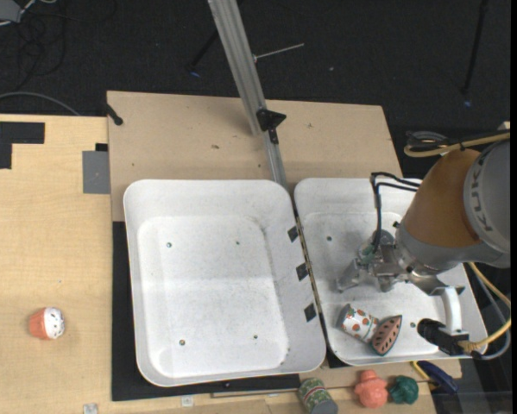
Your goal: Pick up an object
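I have the arm (452,210) reaching in from the right over the right-hand bin (327,205), its claw (372,270) low above the bin floor. From this slanted view I cannot tell how the claw is set, and I see nothing in it. The likeliest targets lie just below it near the bin's front edge: a small white spotted cup (356,321) on its side, touching a brown ridged piece (386,334). Lying together, they could foul a clean pick. The left bin (146,205) holds nothing I can make out. A round orange toy (47,323) sits well apart on the desk (34,231).
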You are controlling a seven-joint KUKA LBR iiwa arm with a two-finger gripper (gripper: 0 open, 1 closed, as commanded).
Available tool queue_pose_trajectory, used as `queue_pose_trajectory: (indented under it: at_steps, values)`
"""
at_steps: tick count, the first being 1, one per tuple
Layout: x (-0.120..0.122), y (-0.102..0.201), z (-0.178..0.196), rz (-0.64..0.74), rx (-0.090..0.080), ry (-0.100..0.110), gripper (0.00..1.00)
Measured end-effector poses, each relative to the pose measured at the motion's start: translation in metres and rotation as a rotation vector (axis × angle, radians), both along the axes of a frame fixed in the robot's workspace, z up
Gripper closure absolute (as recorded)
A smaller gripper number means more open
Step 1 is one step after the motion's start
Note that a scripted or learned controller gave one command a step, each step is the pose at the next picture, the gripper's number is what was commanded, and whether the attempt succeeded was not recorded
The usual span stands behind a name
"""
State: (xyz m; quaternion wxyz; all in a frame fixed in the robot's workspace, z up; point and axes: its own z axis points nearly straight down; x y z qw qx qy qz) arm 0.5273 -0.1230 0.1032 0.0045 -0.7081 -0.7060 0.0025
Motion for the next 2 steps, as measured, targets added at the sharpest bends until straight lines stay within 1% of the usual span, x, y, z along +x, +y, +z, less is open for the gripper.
queue_pose_trajectory:
  at_steps: [1, 2]
  values:
    - [0.001, -0.002, 0.014, -0.008, -0.001, -0.005, 1.00]
    - [0.004, -0.010, 0.074, -0.003, -0.004, -0.013, 1.00]
